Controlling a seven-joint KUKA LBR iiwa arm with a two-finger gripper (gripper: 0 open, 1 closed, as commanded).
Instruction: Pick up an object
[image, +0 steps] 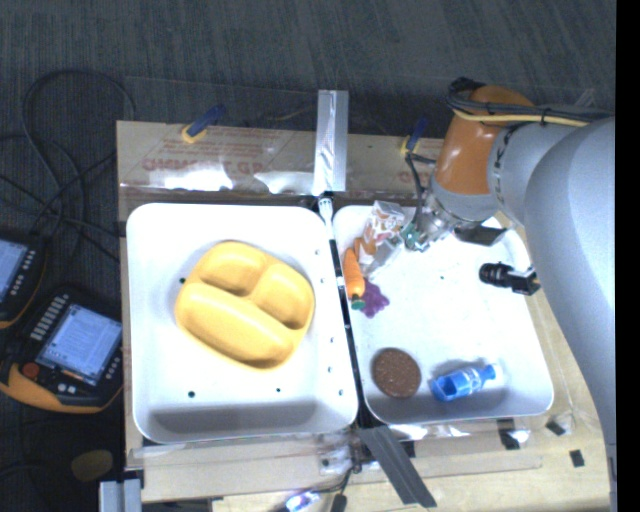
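The hand (418, 234) hangs at the right white bin's (520, 345) far edge beside a crumpled patterned wrapper (381, 228).

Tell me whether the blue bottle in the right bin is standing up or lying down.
Lying down. The blue bottle rests on its side on the right bin floor, long axis roughly horizontal in the view, beside the brown disc.

You've got dark grey carpet (200, 50) all around the bench, with black cables (60, 150) looping across it off the left edge. Two handheld control pendants (70, 350) sit on the floor there too, screens lit bluish. Lighting's even, with soft shadows.
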